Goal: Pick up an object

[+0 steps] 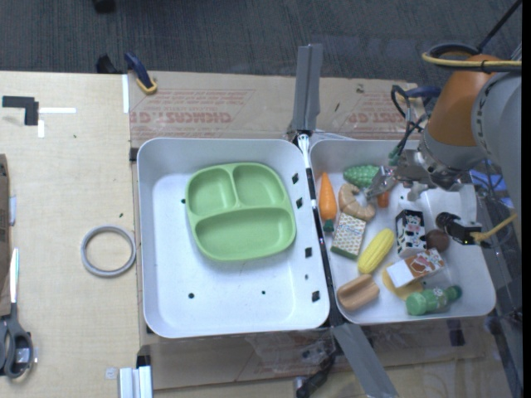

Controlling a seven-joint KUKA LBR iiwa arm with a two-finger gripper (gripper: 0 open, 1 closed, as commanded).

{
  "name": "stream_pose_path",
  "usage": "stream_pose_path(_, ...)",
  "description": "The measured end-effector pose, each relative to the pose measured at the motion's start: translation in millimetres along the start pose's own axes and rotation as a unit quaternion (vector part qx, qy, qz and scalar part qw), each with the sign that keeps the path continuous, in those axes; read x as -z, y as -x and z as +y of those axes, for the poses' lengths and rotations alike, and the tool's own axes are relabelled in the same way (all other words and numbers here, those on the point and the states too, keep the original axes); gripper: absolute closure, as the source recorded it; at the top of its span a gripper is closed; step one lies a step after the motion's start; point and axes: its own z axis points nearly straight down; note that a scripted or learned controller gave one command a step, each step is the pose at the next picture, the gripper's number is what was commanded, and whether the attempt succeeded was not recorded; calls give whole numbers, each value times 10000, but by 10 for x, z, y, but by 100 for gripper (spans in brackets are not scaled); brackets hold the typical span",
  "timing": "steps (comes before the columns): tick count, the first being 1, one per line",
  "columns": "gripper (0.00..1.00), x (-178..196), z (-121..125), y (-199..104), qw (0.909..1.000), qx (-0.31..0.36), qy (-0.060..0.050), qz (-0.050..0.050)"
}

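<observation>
Toy food [375,249], heaped in one bin and nowhere else, so any pick has to come from under and around the claw [388,181].

Wide counter [66,189] beneath everything, stretching far to the view's left of the claw. Two white bins set side by side on it, likely one for taking from and one for dropping into.

Loaded bin [473,305] directly below the claw, pieces packed close and touching, which leaves little room to slip in between them. Other bin [149,247] well off to the view's left of the claw, carrying just a green divided plate [241,210] lying flat near its middle.

Grey arm [465,110] reaching in from the view's right, bent down over the far end of the loaded bin.

Claw low over the pile; cannot tell whether apart or together, and nothing seen gripped.

Nearest to it:
- green bumpy piece [361,174], just beside, toward the view's left
- bread slice [357,204], a little nearer the camera
- carrot [328,197], farther left against the bin wall

Farther toward the camera from the claw: corn cob [377,247], hot dog [357,291], green bottle [431,299] lying on its side.

Probably safest to go for the green bumpy piece, sitting at the pile's edge.
</observation>
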Motion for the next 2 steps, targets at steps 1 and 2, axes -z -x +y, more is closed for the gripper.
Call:
stream_pose_path(1,100,93,2,4,10000,7,0,-6)
stream_pose_path(2,100,1118,259,-579,9996,-290,9,-2)
